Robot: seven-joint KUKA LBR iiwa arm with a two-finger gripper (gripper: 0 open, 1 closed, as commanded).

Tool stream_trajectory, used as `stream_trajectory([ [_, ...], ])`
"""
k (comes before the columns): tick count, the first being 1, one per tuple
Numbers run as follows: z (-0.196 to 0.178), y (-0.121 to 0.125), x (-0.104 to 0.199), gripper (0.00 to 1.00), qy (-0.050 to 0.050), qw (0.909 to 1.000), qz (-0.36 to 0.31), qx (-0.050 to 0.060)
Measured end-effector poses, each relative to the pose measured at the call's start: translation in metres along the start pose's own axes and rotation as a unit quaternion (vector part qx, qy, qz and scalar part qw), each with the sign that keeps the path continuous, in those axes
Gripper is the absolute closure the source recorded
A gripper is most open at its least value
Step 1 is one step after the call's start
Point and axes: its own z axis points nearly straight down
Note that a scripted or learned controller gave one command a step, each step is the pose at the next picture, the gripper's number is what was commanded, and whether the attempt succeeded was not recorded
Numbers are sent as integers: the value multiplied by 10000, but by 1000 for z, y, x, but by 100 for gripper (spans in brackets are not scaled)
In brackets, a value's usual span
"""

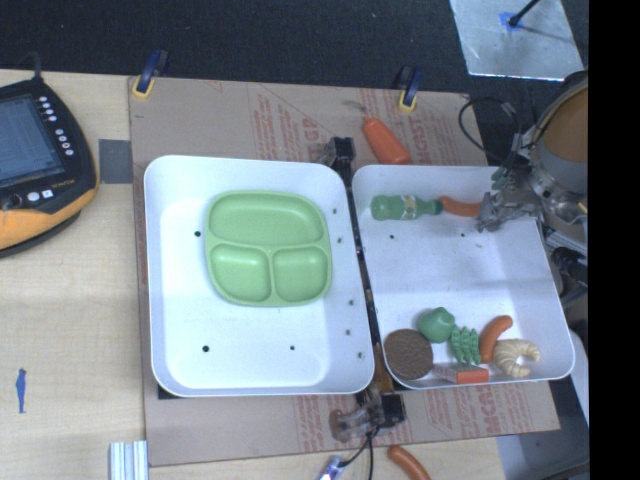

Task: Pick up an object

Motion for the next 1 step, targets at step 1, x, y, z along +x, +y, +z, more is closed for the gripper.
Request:
stream_trajectory([
  [1, -13, -10, 0, 100, 8, 10000, 7, 15],
])
